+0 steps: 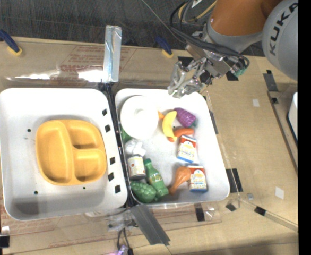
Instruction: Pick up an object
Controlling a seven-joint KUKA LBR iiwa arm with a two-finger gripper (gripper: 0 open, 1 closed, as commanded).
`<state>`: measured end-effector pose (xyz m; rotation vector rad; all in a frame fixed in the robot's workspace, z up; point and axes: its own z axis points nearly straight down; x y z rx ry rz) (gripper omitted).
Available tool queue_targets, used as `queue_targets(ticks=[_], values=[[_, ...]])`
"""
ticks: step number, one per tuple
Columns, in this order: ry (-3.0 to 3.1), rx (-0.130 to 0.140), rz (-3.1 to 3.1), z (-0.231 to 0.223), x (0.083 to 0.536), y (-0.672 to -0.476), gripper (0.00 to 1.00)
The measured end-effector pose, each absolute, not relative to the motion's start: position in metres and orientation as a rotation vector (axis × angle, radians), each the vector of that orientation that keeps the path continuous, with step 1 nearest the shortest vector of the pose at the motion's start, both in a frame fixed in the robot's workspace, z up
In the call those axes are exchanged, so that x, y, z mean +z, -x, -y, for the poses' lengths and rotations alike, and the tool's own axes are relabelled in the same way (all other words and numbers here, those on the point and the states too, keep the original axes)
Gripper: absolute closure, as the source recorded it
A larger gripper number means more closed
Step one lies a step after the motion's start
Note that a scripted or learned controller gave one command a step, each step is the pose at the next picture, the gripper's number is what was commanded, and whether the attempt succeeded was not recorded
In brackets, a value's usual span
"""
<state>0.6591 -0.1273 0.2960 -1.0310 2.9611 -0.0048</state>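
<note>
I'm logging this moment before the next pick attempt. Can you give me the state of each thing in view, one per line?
tool: above the right bin's far rim, holding nothing.
yellow tray: flat in the left bin, compartments bare.
white plate: lying in the right bin.
banana: lying beside the plate.
green bottle: lying on its side.
two juice cartons: lying flat.

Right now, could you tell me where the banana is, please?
The banana lies in the right bin, toward its far end, between the white plate and the purple grapes.
</note>
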Motion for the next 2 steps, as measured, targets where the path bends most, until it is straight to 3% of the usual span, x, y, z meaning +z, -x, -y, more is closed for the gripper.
queue_targets(ticks=[1,2], values=[[1.39,0.0,-2.817,0.149,0.277,-0.657,1.0],[1.595,-0.004,-2.701,0.163,0.286,-0.658,1.0]])
